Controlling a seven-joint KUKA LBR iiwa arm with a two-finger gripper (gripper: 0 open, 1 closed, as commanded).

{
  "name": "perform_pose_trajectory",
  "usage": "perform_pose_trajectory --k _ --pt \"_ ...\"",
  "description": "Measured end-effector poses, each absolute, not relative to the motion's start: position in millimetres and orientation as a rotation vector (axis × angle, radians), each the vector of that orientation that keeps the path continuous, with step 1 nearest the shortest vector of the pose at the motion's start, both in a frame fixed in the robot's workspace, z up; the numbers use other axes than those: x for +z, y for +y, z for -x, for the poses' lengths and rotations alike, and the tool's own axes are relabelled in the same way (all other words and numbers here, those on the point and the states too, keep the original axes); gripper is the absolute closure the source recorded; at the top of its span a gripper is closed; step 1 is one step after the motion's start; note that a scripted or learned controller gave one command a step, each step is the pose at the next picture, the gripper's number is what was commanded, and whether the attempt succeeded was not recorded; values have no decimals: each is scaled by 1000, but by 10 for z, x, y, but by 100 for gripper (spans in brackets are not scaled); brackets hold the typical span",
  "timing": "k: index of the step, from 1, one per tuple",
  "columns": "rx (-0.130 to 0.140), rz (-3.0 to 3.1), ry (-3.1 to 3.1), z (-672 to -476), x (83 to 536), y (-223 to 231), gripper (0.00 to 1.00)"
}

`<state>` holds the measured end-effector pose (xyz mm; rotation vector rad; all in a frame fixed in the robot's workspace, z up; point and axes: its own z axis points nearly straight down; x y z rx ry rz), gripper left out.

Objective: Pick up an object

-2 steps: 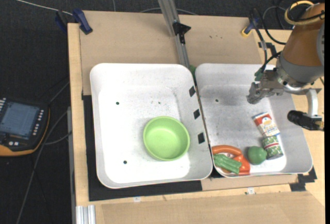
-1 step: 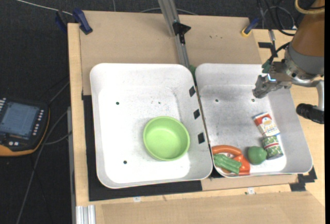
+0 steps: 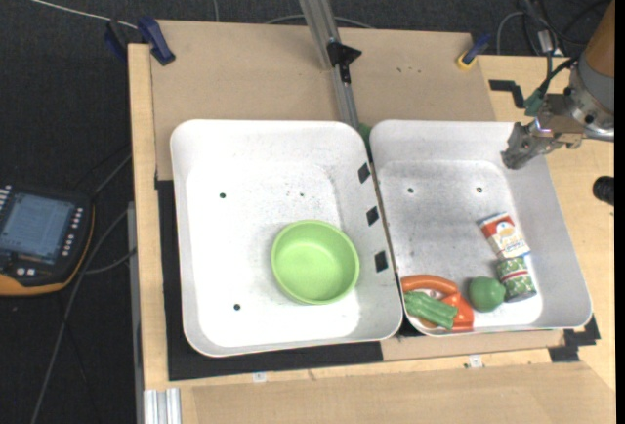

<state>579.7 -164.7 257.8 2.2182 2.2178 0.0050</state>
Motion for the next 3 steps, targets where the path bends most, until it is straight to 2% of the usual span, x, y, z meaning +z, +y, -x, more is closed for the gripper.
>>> perform_pose_trajectory --k 1,3 --pt "3 -2219 2220 -5803 2913 -1647 100" --pt "2 -2216 2228 -5940 2833 -594 100"
